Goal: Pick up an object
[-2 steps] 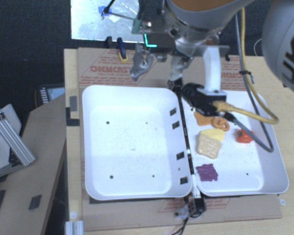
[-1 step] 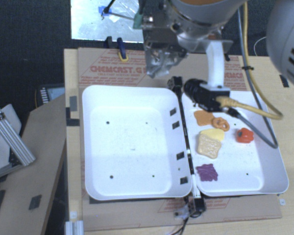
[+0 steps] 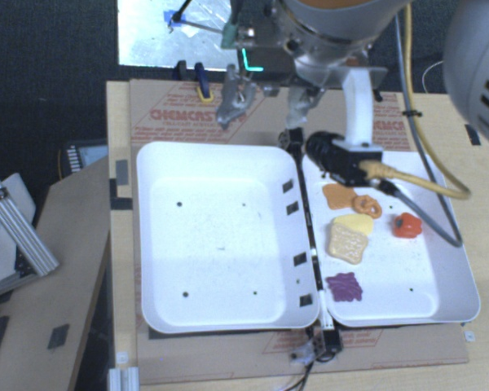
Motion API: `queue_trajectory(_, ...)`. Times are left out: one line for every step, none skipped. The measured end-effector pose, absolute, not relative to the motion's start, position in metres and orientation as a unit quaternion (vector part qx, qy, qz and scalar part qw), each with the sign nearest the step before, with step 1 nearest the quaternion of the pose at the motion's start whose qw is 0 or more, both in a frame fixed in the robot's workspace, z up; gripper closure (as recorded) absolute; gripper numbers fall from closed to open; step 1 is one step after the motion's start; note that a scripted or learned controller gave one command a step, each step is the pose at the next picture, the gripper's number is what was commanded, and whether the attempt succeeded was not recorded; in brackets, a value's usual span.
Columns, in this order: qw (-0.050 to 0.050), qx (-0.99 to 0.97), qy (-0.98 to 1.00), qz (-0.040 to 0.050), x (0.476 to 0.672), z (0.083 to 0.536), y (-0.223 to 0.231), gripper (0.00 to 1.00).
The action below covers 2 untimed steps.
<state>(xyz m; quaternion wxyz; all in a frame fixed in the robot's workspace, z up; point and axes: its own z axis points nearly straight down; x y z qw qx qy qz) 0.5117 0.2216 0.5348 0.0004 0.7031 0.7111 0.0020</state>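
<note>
Progress: nothing picked yet. My gripper [image 3: 265,111] hangs above the far rim of the right bin [image 3: 452,287], fingers spread apart, nothing between them. Cracker [image 3: 347,241], pretzel [image 3: 367,205], tomato [image 3: 406,226] and purple grapes [image 3: 344,286] lie in that bin. Descent and grasp remain.

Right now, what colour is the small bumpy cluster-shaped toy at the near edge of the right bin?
Purple, seen in the camera view.

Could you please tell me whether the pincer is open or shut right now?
Open. The pincer hangs above the far rim of the bins with its two fingers spread apart and nothing between them. The toys lie in the right bin.
</note>
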Motion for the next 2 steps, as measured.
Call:
queue_trajectory(0.001,0.701,0.713,0.0035,0.5119,0.5463,0.2219,1.0)
queue_trajectory(0.001,0.701,0.713,0.0029,0.5119,0.5457,0.2219,0.0)
